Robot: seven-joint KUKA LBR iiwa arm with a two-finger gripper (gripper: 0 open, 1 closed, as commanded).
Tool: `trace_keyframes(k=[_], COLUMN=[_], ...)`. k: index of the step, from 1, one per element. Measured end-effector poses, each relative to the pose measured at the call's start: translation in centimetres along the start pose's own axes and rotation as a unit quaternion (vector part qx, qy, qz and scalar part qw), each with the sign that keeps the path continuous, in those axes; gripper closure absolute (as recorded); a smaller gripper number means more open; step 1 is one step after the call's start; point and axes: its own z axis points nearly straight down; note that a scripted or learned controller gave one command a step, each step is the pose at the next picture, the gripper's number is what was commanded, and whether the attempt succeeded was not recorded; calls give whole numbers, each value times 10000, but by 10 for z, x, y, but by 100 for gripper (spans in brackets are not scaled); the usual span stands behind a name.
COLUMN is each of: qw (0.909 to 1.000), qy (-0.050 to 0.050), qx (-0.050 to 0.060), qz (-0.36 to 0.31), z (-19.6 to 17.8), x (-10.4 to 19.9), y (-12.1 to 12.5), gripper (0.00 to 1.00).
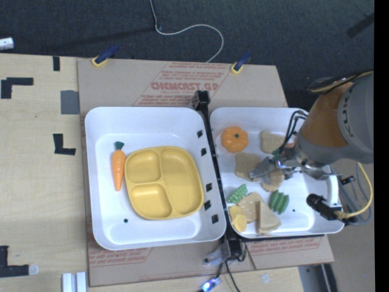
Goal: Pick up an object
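Gripper (262,172) low over tan piece (246,165), right bin (304,224).

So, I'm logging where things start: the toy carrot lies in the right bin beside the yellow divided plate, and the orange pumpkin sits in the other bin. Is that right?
Not quite. The camera view shows the carrot in the left bin, lying beside the yellow divided plate. The orange pumpkin does sit in the other bin, the right bin.
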Motion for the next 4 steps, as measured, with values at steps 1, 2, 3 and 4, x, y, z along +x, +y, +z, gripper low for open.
trace_keyframes(k=[1, 2, 3, 4], qw=[10000, 10000, 10000, 10000], qy=[28, 18, 22, 24], qx=[34, 38, 50, 51], qz=[-6, -3, -1, -4], z=[-9, -63, -106, -137], x=[2, -1, -6, -6], y=[-1, 10, 13, 14], gripper=[100, 100, 100, 100])
